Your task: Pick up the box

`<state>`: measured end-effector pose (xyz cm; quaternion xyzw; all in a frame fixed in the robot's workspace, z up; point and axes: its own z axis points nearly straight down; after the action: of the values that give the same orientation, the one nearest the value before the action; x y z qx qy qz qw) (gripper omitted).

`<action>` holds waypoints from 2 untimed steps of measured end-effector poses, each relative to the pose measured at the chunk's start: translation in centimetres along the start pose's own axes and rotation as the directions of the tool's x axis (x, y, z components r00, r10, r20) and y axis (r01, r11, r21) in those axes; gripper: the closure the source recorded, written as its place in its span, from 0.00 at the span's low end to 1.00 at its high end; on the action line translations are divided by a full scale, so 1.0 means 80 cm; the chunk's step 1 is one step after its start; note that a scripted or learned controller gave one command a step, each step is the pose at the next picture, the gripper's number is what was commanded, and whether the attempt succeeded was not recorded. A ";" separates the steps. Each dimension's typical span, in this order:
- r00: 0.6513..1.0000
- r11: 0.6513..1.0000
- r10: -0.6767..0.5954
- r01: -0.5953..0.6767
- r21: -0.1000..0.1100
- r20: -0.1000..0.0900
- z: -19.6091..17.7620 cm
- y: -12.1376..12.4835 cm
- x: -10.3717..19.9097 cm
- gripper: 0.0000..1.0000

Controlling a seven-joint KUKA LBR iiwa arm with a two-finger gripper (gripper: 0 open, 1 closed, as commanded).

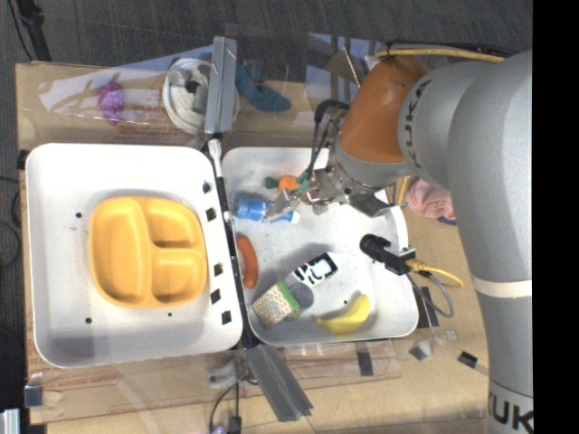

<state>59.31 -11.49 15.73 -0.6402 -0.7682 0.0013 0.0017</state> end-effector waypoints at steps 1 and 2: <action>0.995 0.995 0.098 -0.098 -0.001 0.001 0.083 0.033 -0.020 0.00; 0.999 0.999 0.053 -0.053 0.008 -0.004 0.084 0.063 -0.086 0.00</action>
<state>65.48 -17.33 8.97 -0.6602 -0.7511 0.0029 0.0056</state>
